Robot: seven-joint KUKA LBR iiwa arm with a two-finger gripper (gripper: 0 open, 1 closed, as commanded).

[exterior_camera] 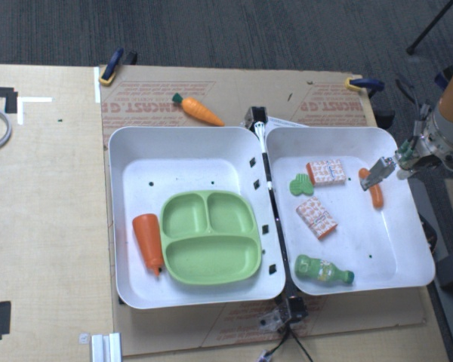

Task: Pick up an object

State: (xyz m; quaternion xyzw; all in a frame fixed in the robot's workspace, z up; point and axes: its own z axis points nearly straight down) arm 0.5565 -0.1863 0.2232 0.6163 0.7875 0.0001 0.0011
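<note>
Presently, an entry for the right-hand bin (408, 225) on the table (45, 225), seen from where I stand.

Tool (377, 175): grey, reaching in from the right, hanging over the upper right part of that bin. Whether it is wide or narrow I cannot tell from this slant; nothing shows between it.

Nearest thing: small orange sausage-shaped toy (375, 193), lying on the bin floor just below and touching the tool's outline as seen. Its long axis runs roughly up and down the view, tilted slightly. My judgement: this is the likely pick, and the move turns on a short drop straight down, with the grip set across that axis.

Others in the same bin, all to the tool's left:
- red-and-white box (326, 173), near
- second red-and-white box (317, 219), lower, lying at a slant
- green leafy piece (302, 185), beside the first box
- green bottle (324, 270), lying on its side near the front wall, well apart from the tool

Left bin (124, 157): green divided plate (211, 237), orange cone-like carrot (148, 241) beside it.

Outside the bins: carrot (198, 109) on cardboard.
</note>
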